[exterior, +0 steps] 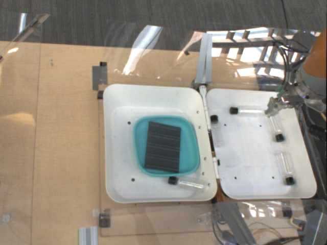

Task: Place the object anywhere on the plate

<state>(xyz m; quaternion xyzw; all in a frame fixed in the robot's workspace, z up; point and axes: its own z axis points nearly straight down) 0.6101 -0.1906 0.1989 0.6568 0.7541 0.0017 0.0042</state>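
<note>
I see smooth teal plastic plate (191, 147), dark ribbed matt block (163, 146), glossy white bins (117, 137), pale wood-look bench (51, 137), clear vials (188, 183).

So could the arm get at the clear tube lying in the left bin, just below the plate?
Probably yes. The tube lies in the open on the bin floor, beside the teal plate's lower edge, with nothing over it. The tool is over the right bin, so it must cross the divider.
</note>
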